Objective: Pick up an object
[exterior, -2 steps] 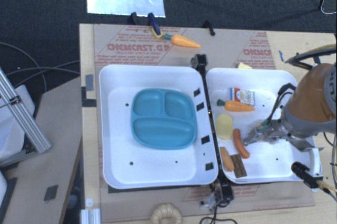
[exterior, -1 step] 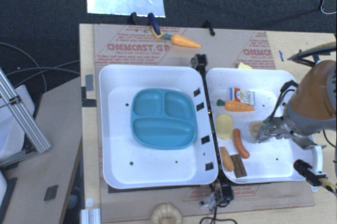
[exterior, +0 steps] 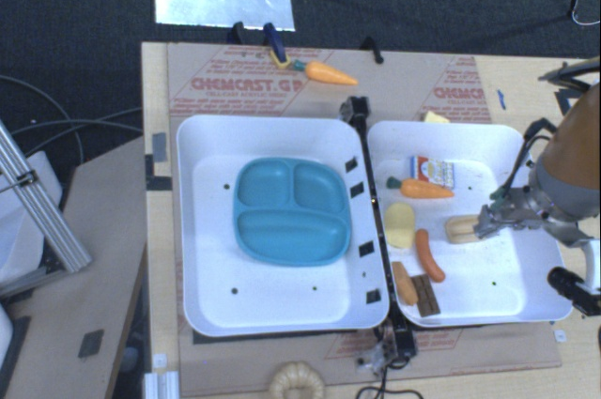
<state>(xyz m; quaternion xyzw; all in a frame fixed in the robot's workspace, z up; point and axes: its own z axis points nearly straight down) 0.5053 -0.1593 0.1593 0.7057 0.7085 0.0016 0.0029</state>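
Pincer (exterior: pixel 490 221), grip state unclear, sits touching the tan block's (exterior: pixel 459 228) right end.

L bin (exterior: pixel 202 200): divided plate (exterior: pixel 289 210) set at centre.
R bin (exterior: pixel 507 294): food items grouped in L half; carton (exterior: pixel 433 170) at back, carrot (exterior: pixel 426 190) just in front, sausage (exterior: pixel 430 255) nearer front.
Gripper (exterior: pixel 488 223): placed over R bin, beside a bread piece (exterior: pixel 460 229).
Behind bins: another carrot (exterior: pixel 329 73) laid on bench (exterior: pixel 451 78).

Arm (exterior: pixel 573 167) cut by right edge.
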